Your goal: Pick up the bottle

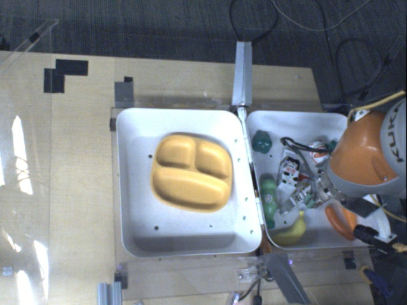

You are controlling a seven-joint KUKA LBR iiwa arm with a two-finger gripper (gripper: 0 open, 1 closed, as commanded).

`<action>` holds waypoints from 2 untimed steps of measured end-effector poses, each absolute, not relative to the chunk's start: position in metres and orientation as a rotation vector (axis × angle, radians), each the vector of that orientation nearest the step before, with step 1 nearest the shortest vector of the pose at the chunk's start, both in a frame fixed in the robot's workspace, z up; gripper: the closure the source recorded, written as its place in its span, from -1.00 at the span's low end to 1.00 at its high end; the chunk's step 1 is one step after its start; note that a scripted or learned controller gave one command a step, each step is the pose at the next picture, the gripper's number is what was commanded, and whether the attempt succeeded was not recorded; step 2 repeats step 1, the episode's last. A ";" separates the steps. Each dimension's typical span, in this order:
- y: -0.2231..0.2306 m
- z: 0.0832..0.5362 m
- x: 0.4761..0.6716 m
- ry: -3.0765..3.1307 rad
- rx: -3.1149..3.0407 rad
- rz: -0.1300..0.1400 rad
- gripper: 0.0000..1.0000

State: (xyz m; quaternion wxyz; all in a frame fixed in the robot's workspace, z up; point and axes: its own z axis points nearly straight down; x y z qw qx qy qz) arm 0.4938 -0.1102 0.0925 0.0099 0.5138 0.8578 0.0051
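Observation:
The bottle [268, 197] is green and translucent. It lies lengthwise against the left wall of the right bin [299, 121]. My gripper [299, 184] reaches in from the right, low over the clutter in the middle of that bin, just right of the bottle. The grey wrist and orange band [365, 152] rise behind it and hide the bin's right part. I see nothing lifted clear of the bin floor.
A yellow banana [290, 231] lies at the right bin's front, just below the bottle. A teal object [261, 142] sits at the back left and an orange item [341, 221] at the front right. The left bin [130, 189] holds a large yellow moulded piece [192, 172].

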 end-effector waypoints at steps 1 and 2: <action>-0.112 0.107 0.499 2.660 1.594 0.020 1.00; -0.112 0.107 0.499 2.660 1.594 0.020 1.00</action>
